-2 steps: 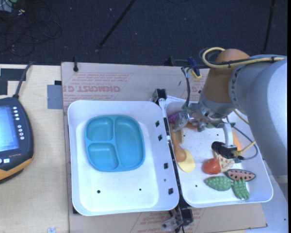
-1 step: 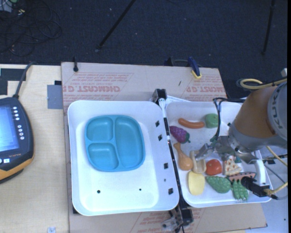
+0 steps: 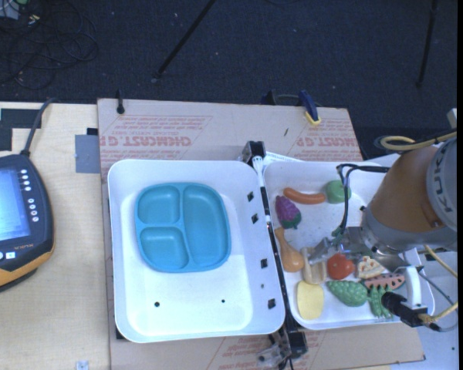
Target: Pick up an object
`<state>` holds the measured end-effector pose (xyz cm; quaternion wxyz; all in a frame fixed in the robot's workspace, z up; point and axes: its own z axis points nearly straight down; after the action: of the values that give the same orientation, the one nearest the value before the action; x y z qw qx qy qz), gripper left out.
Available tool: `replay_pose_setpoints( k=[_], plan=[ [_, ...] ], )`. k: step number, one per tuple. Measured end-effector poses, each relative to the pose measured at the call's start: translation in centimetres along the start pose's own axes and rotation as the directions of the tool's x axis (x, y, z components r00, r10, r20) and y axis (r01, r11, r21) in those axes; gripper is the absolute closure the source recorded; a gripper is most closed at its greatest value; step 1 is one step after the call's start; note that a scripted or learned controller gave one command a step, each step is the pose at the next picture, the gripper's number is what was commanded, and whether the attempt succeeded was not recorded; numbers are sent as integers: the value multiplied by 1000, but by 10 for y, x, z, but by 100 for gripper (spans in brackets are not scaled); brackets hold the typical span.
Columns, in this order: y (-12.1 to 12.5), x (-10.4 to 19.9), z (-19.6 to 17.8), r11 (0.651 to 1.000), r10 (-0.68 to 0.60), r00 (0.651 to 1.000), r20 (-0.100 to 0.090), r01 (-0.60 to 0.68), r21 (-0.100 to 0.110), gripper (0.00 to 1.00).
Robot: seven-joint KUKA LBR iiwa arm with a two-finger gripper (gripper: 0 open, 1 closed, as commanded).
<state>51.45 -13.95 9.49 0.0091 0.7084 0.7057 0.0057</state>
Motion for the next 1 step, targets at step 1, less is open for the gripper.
replay_pose_setpoints(
  k=[1],
  plan=[
    [-19, 6, -1, 1000, 1, 1000, 3, -1, -6, 0]
  ],
)
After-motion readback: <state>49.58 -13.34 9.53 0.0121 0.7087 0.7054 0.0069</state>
